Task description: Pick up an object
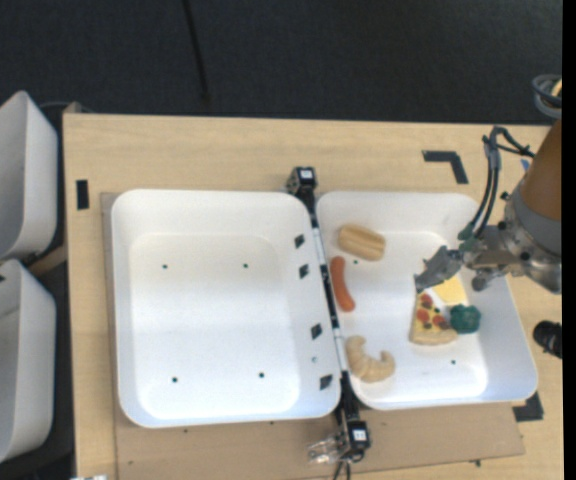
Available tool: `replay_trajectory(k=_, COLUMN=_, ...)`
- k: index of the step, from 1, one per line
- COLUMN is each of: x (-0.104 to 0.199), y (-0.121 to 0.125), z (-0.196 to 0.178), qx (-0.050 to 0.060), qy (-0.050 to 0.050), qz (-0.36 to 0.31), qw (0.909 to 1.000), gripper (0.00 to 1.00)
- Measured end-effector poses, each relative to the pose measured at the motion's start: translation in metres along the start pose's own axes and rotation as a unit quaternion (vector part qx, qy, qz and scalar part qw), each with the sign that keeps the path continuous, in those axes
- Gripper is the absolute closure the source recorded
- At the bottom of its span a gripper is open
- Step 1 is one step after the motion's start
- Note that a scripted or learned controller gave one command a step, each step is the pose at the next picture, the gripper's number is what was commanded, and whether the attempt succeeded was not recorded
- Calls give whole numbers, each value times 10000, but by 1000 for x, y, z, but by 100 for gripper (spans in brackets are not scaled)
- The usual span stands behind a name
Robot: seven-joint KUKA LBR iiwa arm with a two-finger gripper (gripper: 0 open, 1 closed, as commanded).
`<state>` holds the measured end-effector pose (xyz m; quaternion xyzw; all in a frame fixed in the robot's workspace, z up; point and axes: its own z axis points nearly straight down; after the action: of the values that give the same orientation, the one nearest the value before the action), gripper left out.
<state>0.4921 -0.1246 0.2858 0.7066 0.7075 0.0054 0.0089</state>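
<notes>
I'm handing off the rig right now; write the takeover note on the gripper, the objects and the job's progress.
Gripper: low over the right-hand white bin, just above the yellow cheese block; nothing visible between its fingers.
Objects, all in the right-hand bin: tan bread roll, red sausage, beige croissant, pizza slice, green broccoli-like piece beside the cheese.
Done: arm positioned near the cheese and pizza cluster.
Left: grasp one object and lift it.
</notes>
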Motion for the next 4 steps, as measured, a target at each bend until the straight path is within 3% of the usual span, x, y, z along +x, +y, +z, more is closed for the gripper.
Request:
replay_trajectory(k=1, x=-41, y=-7, z=126, qx=138, qy=22, qz=29, qw=9999, gripper=0)
replay_trajectory(k=2, x=-19, y=57, z=180, qx=80, qy=23, qz=-23, qw=10000, gripper=0)
replay_trajectory(k=3, x=3, y=107, z=98, qx=40, qy=15, qz=-24, qw=10000, gripper=0)
replay_trajectory(k=4, x=-6, y=77, z=191, qx=134, qy=20, qz=13, qw=9999, gripper=0)
